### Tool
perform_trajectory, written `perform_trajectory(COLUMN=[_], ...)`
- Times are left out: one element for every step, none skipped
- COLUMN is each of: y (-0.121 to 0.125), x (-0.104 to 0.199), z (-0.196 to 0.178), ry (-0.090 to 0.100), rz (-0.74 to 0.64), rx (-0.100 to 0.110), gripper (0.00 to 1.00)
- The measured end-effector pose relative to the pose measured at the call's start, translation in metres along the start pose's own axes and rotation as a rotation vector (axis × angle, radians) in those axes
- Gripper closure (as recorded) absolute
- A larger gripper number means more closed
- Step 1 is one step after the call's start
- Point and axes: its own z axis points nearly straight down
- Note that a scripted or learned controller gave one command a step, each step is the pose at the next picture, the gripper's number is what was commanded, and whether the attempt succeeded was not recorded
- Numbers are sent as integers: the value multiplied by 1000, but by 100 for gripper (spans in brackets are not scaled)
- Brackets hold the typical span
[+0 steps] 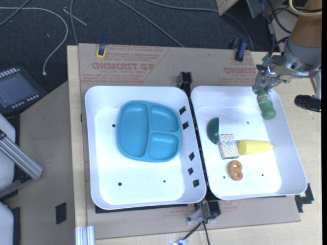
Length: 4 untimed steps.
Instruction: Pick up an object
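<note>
A pale green bottle (266,107) (small, cylindrical) is gripped by the claw (263,90), above the right bin (291,152).

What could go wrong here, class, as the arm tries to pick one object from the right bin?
1. The pincer sits at the top end of the green object, close to the right bin's far wall; an end grip might slip, or a finger might strike the wall.
2. The patterned block, yellow piece and dark green piece lie clustered, so reaching there may nudge neighbours.
</note>
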Motion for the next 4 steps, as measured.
perform_trajectory(y=[1, 1, -7, -14], x=[0, 44, 103, 152], z=[-23, -18, -25, -30], ry=[1, 4, 4, 5], rz=[0, -2, -4, -4], rx=[3, 10, 10, 10], gripper=[100, 100, 100, 100])
